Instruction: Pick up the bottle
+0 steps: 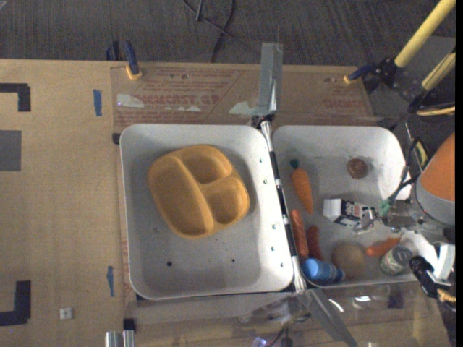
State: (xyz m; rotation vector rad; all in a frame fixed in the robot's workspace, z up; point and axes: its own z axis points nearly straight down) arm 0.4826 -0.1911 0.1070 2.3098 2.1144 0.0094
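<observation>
Bottle awaited in the right bin.
The blue-capped bottle (320, 270) is lodged in the near corner of the right bin (333, 137), just beside the potato (349, 259); the gripper (391, 214) is poised beyond the potato, its opening unreadable.

From my remote seat this reads as a robotics lab: a plywood bench (58, 215) marked with black and blue tape, two shallow white bins (137, 215) butted together, clamps (132, 58) gripping the back edge, loose cables (210, 6) trailing over grey carpet, and plastic toy food such as a carrot (302, 188) used as test props
</observation>
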